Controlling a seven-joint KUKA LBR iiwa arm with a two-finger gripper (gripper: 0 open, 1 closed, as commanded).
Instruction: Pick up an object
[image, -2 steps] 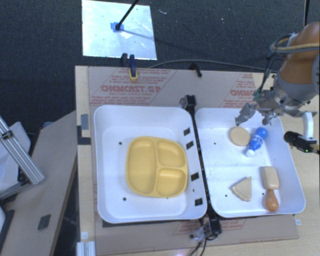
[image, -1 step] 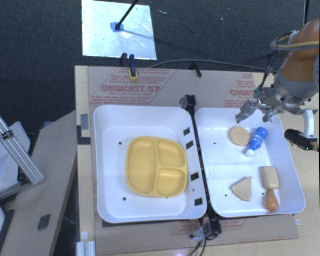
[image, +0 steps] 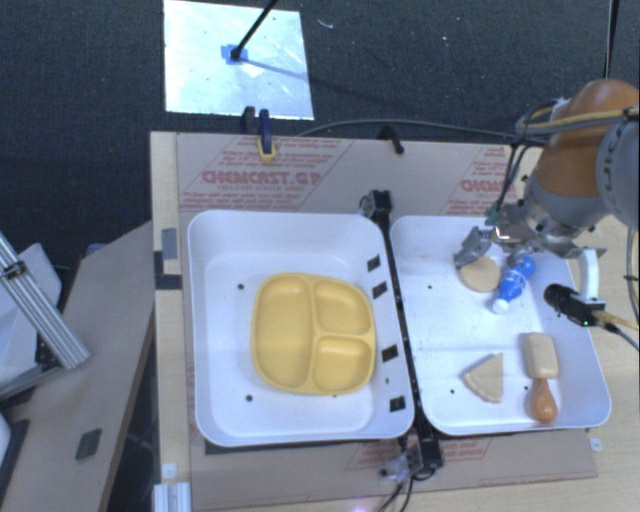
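Note:
My gripper (image: 479, 247) hangs over the far part of the right bin (image: 440, 330), on the grey arm with its orange band (image: 592, 110). Just beneath and touching it in the view lies a round tan piece (image: 481, 275). A small blue and white bottle (image: 510, 283) lies right beside that piece, tilted. Nearer the front of the same bin lie a tan wedge (image: 485, 378) and a pale block with a brown rounded end (image: 541, 374).
The left bin (image: 225, 300) holds a yellow divided plate (image: 312, 333). A black hinge strip (image: 392, 300) runs between the two bins. The bins stand on a cardboard sheet (image: 290, 170) with a clamp (image: 264, 130) at its far edge.

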